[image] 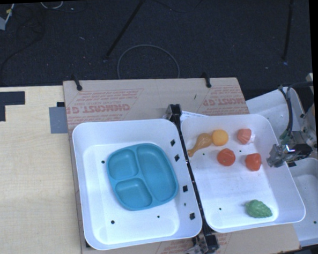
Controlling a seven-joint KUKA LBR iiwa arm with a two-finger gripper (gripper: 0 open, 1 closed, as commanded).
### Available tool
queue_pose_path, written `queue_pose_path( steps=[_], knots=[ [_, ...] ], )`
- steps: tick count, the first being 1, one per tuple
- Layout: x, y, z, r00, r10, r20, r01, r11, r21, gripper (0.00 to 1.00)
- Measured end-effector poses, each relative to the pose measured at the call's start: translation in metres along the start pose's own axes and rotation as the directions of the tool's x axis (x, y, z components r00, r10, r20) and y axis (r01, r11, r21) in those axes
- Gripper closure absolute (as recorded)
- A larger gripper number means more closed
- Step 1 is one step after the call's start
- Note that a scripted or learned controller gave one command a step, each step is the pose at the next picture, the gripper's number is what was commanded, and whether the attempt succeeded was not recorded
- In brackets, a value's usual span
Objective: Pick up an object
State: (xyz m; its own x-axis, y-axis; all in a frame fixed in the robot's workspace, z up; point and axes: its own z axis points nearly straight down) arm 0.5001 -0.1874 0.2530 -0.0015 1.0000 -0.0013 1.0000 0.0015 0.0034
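Two shallow white plastic bins were seen side by side on a sheet of brown printed cardboard (146, 100), which lay on a pale wooden bench (28, 180). In the left bin (91, 155), a light blue plastic plate with three compartments (141, 176) was found lying flat near the middle, slightly turned.

In the right bin (233, 200), six small items were spread out. A tan, pear-shaped piece (200, 144) was placed near the upper left corner, touching or just beside a round orange ball (220, 137). To the right of the ball, a pale red rounded piece (244, 135) was seen, apart from it. Below these, a red round item like a tomato (226, 157) and a red blocky piece (253, 161) were located near each other but not touching. A green leafy-looking lump (258, 209) was set well apart from the others, near the lower right corner.

The two-finger gripper (275, 157) was seen at the right rim of the right bin, just beside the red blocky piece but apart from it. Nothing was seen between its fingers; whether they were spread or closed could not be told, since the tool was small and dark against the rim. Only a small part of the grey arm (309, 125) was shown at the right edge.
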Motion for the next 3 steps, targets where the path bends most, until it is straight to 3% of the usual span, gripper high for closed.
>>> queue_pose_path(
  steps=[2,3],
  knots=[
    [0.101,0.002,0.023,1.0,-0.001,-0.004,0.001,1.0,0.007,1.0],
    [0.151,0.005,0.015,1.0,-0.003,-0.004,0.003,1.0,0.005,1.0]
  ],
)
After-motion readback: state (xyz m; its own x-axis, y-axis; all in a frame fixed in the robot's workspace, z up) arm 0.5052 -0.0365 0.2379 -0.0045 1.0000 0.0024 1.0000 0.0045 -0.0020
